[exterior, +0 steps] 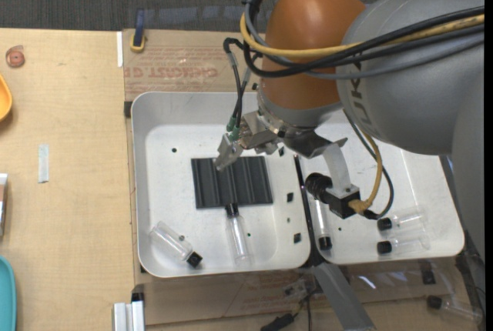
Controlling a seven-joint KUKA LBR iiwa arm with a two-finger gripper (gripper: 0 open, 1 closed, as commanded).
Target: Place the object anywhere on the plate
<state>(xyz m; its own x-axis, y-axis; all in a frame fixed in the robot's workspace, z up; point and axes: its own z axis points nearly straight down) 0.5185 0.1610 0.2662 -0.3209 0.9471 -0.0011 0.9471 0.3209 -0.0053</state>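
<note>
A black ribbed plate (pixel 233 183) lies flat in the middle of the left white bin (pixel 148 168). My gripper (pixel 229 150) hangs over the plate's upper edge, near its middle, under the orange wrist band. I see nothing in it. A clear tube with a black cap (pixel 237 233) lies just below the plate, its cap end touching the plate's lower edge. Another clear capped tube (pixel 174 243) rests in the bin's lower left corner.
The right bin (pixel 431 168) holds two clear capped tubes (pixel 402 222) near its lower right and a third (pixel 320 223) along the divider. The arm's body covers much of the right bin. Tan bench lies to the left, cardboard behind.
</note>
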